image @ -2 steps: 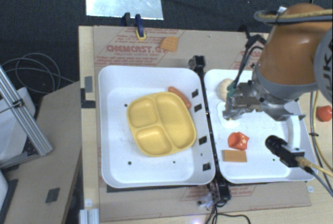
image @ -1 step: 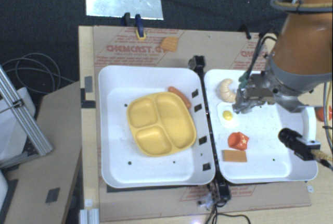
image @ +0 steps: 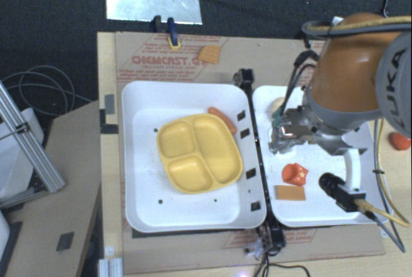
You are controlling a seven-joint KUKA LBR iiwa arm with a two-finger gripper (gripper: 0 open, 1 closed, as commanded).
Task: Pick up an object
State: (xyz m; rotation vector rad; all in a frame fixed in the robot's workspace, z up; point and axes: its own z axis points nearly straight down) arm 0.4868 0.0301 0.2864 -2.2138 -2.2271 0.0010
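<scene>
Found a small red-orange plastic piece (image: 295, 173), chunky and roughly square, marked on top with a yellow star-like spot, lying on the floor of the shallow white right bin (image: 309, 214), in its left half and toward its near side. Saw it loose and untouched: just beyond a flat tan rectangular slab (image: 290, 192) lying close on the near side, and just short of the two-finger gripper (image: 280, 140) poised over the bin on the far side, close to the bin's left wall. Could not judge the gripper's opening, nor any hold on anything, with its metal parts seen from above and crowded under the grey arm with the orange band (image: 351, 69). Made out a pale yellowish rounded thing (image: 278, 105) at the far left of the same bin, half hidden behind the wrist. Noted in the shallow white left bin (image: 138, 140) a yellow three-compartment plastic plate (image: 199, 153), turned askew near the middle, and an orange-pink sausage-shaped toy (image: 222, 118) lying at its far right rim, touching or nearly so. Spotted on the brown cardboard bench top (image: 135, 63), beyond the bins, a small flat orange-tan wafer (image: 209, 54).
</scene>
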